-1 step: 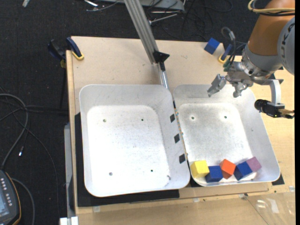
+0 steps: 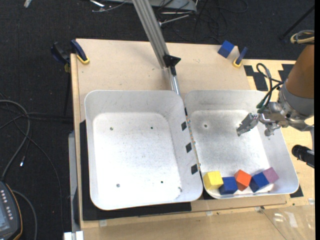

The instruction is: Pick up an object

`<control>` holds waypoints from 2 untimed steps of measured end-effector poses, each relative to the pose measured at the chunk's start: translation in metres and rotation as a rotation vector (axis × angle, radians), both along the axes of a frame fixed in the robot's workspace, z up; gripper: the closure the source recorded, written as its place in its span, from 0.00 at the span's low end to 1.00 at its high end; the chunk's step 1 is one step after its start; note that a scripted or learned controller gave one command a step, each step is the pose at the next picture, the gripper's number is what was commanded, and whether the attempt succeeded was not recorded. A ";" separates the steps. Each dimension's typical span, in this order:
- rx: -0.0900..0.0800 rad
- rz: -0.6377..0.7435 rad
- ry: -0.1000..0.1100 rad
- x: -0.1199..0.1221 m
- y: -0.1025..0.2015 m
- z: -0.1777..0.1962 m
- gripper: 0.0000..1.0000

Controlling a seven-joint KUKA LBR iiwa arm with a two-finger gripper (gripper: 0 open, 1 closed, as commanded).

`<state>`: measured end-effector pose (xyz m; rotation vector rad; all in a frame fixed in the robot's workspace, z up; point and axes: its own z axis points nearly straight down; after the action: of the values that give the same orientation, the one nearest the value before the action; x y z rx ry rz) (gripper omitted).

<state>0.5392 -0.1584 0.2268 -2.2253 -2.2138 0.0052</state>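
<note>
Several small blocks lie in a row along the front edge of the right bin (image 2: 220, 109): a yellow block (image 2: 213, 179), a blue block (image 2: 228, 185), an orange block (image 2: 243, 179), a second blue block (image 2: 259, 182) and a purple block (image 2: 270, 174). My gripper (image 2: 257, 128) hangs over the right side of that bin, well behind the blocks. It is open, with nothing between its fingers. One finger (image 2: 244, 126) points left toward the bin's middle.
The left bin (image 2: 100, 104) adjoins the right one. Another blue block (image 2: 226, 48) sits on the bench behind the right bin, beside a clamp (image 2: 239, 57). A metal pole (image 2: 152, 29) slants down to the gap between the bins.
</note>
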 end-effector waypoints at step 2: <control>-0.003 0.002 -0.009 0.007 -0.063 0.094 0.00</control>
<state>0.5460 -0.2219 0.3213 -2.2283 -2.2222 -0.0012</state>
